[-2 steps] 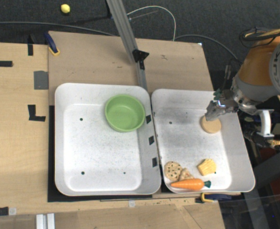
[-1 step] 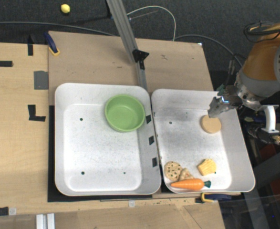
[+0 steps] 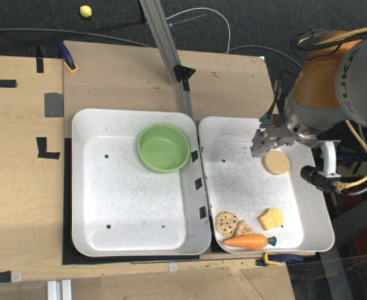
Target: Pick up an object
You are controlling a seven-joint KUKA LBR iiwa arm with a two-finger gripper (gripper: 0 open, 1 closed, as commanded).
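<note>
Hovering claw: the gripper (image 3: 266, 144) hangs low in the right bin (image 3: 246, 186), just left of and above a tan round disc (image 3: 276, 162); whether it is released or clenched I cannot tell from this angle, and nothing can be seen held in it.
Likeliest target: the disc lies flat on the bin floor, in the upper right part of the bin, just beside the claw.
Handling of the disc: it looks like a small toy food piece, probably light and stiff; its smooth rounded rim may slip, so a grip square across the widest part would suit best.
Other choices: a carrot (image 3: 249, 242), a brown cookie (image 3: 226, 221) and a yellow wedge (image 3: 271, 218) sit close together at the near end of the right bin.
Handling of those: the carrot lies along the near wall, touching or nearly touching the cookie, so closing on it cleanly looks hard.
Green bowl (image 3: 164, 147): it sits alone in the left bin (image 3: 95, 186), toward the far right corner; wide, so only its rim offers a hold.
Edges: the disc is well apart from the bin walls.
Open room: bare floor lies left of and below the disc, leaving free space for a straight descent and lift.
</note>
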